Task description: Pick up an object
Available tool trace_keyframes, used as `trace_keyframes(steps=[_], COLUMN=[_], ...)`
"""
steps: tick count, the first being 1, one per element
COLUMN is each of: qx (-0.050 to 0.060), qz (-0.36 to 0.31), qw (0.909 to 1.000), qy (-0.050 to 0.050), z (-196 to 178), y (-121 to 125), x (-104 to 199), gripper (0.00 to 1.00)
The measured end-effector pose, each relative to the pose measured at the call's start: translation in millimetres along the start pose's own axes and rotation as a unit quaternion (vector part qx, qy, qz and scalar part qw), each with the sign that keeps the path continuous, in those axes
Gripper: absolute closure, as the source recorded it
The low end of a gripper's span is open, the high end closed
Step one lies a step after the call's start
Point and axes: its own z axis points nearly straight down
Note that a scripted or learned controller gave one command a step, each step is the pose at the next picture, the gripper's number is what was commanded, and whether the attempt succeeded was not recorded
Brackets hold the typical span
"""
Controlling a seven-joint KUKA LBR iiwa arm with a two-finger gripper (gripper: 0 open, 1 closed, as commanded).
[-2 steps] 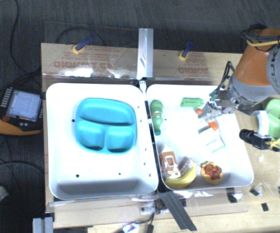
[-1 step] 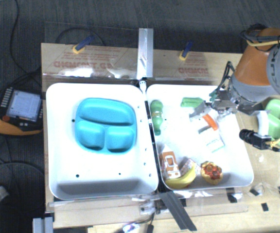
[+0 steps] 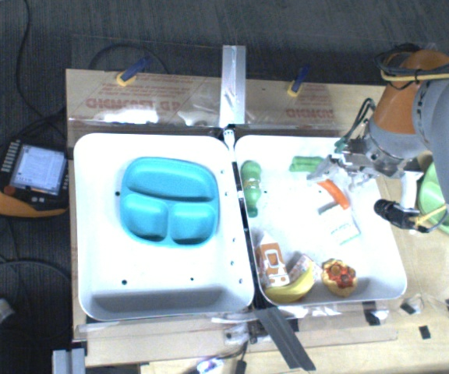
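My gripper [image 3: 341,176] hangs over the back right part of the right bin [image 3: 380,283]. Directly beneath its fingers lies an orange carrot-like piece [image 3: 334,193]. A green flat piece [image 3: 305,164] rests just left of the gripper. Against the bin's left wall sits a green bottle-shaped toy [image 3: 250,184]. At the front are a small printed box [image 3: 271,260], a yellow banana [image 3: 293,285] and a red and yellow fruit [image 3: 338,275]. A clear packet [image 3: 341,231] lies near the middle. Whether anything is held is unclear.
The left bin [image 3: 100,287] holds a blue divided plate [image 3: 170,199]. A metal post [image 3: 233,84] stands behind the divider between the bins. A handheld device [image 3: 28,176] lies on the floor at far left. A green object [image 3: 433,197] sits outside the right bin's edge.
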Motion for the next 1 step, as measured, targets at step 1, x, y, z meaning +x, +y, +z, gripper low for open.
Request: trace_keyframes(steps=[1], qx=[0.000], qz=[-0.033], qw=[0.9995], qy=[0.001], z=[33.8], y=[-4.5], x=[-6.9], gripper=[0.00])
